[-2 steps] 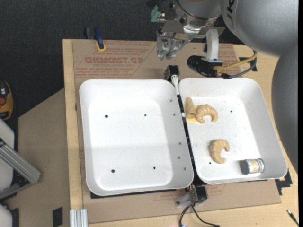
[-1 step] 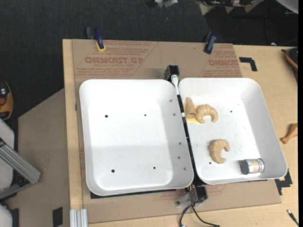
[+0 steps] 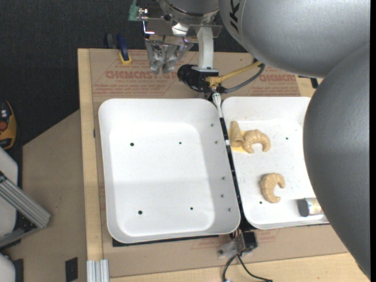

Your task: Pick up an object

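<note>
1. The arm enters from the right; its grey links fill the upper right and right edge of the camera view and hide part of the right bin [image 3: 294, 107].
2. The orange band sits at the top centre, with the wrist just below it, pointing down.
3. The end effector [image 3: 163, 60] hangs over the far edge of the worktop [image 3: 88, 157], beyond the back rim of the left bin [image 3: 111, 157], not over either bin.
4. The fingers appear close together with nothing between them; the end effector holds no object.
5. Right bin contents: one croissant [image 3: 257, 140] near the dividing rim, a small pale piece [image 3: 236, 136] touching its left side, a second croissant [image 3: 272, 187] nearer the front, and a small grey-and-tan object [image 3: 308, 207] at the front, partly behind the arm.
6. All of these objects are well apart from the end effector.
</note>
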